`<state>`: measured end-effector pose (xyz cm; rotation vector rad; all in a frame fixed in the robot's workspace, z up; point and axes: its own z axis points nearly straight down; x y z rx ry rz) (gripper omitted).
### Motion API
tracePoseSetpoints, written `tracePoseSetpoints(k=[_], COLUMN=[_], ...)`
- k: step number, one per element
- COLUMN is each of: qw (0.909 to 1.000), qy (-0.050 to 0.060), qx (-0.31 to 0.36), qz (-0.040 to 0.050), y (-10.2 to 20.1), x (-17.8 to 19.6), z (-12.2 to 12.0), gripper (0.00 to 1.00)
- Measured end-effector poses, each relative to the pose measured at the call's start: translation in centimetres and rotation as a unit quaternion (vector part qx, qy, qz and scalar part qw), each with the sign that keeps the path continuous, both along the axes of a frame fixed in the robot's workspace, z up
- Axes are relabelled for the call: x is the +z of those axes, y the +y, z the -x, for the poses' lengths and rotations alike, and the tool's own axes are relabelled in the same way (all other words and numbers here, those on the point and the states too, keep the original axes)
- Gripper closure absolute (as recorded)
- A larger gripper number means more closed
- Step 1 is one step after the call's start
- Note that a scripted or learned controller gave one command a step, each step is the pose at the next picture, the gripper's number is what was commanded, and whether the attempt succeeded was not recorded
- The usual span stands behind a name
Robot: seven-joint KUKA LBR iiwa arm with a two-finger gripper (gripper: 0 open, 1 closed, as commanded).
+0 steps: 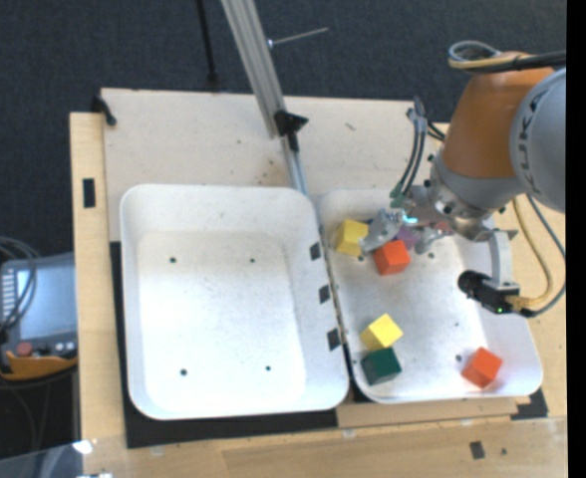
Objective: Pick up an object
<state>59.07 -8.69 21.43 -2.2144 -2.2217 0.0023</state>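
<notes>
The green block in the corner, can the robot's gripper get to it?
Probably, but awkwardly: the green block sits against the bin wall with a yellow block touching it. The gripper is across the bin.

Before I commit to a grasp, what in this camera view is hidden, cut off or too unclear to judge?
- Gripper: open or shut is unreadable; the wrist hardware and cables blur together from above.
- Orange cube under the gripper: whether it is touched or gripped cannot be told.
- Yellow cube by the right white bin's far wall: its right side is overlapped by the gripper.
- Grey arm with orange band: cut off at the right.
</notes>
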Motion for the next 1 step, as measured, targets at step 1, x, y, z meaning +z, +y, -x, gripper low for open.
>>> tracePoseSetpoints(k=[1], qw=[1.0000], qy=[-0.003], qx=[-0.001], qz=[0.0000], y=[-0.01], x=[0.25], z=[-0.10], gripper=[0.00])
